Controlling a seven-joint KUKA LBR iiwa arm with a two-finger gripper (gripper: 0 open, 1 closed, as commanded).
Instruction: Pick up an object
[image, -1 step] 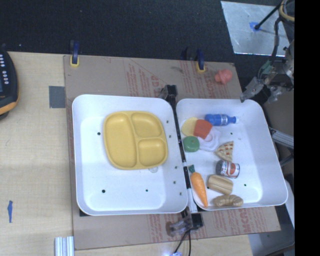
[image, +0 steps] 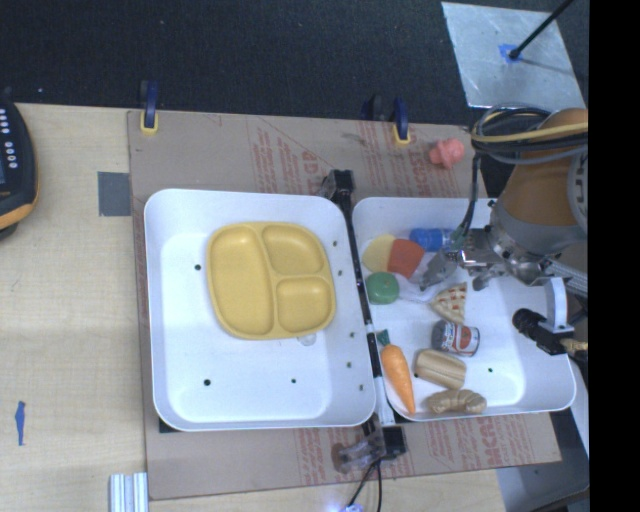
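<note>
Lying nearest me, at the right bin's (image: 540, 395) front wall: a tan bread-shaped piece (image: 455, 402), with an orange toy carrot (image: 398, 377) beside it. I'm seeing the metal two-finger gripper (image: 443, 268) hanging over the bin's middle, above a waffle-textured wedge (image: 452, 300); I cannot tell whether its jaws are apart or together. I'm reading nothing between them. A blue item (image: 430, 238) is sitting half hidden behind the gripper. A yellow divided plastic plate (image: 270, 278) is resting in the left bin (image: 180, 380).
</note>
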